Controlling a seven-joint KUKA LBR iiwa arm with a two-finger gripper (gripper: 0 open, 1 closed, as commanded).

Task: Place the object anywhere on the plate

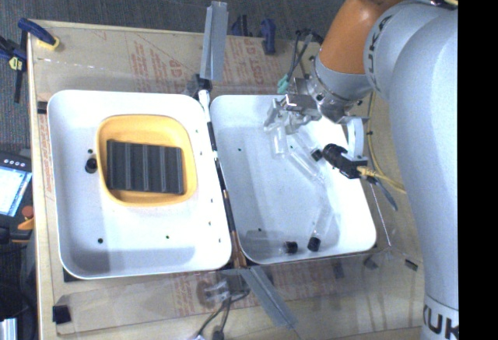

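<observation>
Two shallow white bins sit side by side on the bench, seen from the fixed camera overhead. The left bin holds a yellow plate, and all else here is placed from that plate. A dark grey ridged block, the object of the task, lies flat on the plate, covering most of its middle, with the yellow rim showing all round it. Just off the plate's left edge, a small black knob rests on the bin floor.

To the right of the plate, past the wall where the bins meet, is the right bin. The grey arm with its orange band reaches in from that side, well apart from the plate. Its gripper hangs over the right bin. The gripper's clear parts blur into the white floor, so I cannot tell whether it is parted or closed, and nothing can be made out in its grasp. Two small black pieces, possibly part of the gripper, show near that bin's lower wall.
</observation>
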